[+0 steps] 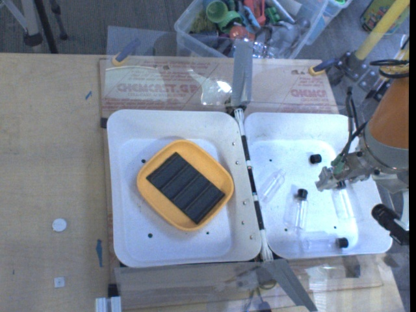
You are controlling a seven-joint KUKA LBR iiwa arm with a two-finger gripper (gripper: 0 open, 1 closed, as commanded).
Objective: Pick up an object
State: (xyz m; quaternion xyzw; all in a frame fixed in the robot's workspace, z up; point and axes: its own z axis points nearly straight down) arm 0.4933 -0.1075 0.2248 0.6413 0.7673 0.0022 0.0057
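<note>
Gripper (327, 179) hangs over the right bin (370, 125), near its right side; whether it is spread or closed cannot be told, and nothing is seen in its hold. Several clear vials with black caps lie scattered on the bin floor, one (299, 208) just below and to its left, a likely target. Across the divider, a yellow tray (185, 184) lies flat in the left bin (123, 174), well apart.
</note>
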